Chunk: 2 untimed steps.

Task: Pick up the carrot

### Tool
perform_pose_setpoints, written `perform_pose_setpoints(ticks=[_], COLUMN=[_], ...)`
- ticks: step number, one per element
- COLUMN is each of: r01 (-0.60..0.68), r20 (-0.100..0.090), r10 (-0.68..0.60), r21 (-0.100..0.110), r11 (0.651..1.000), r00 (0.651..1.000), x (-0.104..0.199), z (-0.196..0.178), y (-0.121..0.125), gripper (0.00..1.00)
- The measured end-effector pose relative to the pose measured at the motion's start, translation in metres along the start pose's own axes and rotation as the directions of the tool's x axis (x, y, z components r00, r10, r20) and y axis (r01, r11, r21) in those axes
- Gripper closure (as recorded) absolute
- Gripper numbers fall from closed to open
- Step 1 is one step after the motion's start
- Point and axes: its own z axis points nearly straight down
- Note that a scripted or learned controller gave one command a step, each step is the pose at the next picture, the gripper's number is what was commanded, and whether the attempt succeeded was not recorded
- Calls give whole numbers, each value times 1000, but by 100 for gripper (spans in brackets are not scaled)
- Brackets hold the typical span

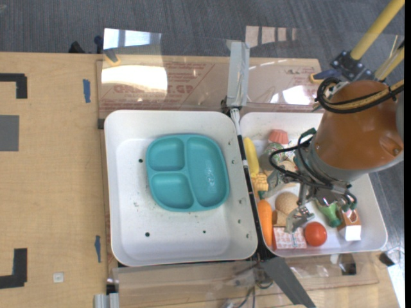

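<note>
I judge the carrot (264, 218) light, stiff, slick, best pinched mid-length; the gripper (300, 218) looks narrow, holding nothing

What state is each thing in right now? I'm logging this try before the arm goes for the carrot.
carrot: lying in the right bin against its left wall, not gripped.
gripper: low over the right bin, just right of the carrot.
corn cob: lying along the same wall, above the carrot.
tomato: resting in the right bin.
teal plate: flat in the left bin.
</note>
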Motion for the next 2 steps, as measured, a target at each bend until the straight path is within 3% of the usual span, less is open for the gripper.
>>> perform_pose_setpoints(ticks=[1, 2], r01=[-205, -177], r20=[-6, -6], r10=[205, 177], r21=[0, -1], r11=[979, 984], r00=[979, 984], x=[-4, -19], z=[2, 2], y=[15, 66], gripper=[0, 0])
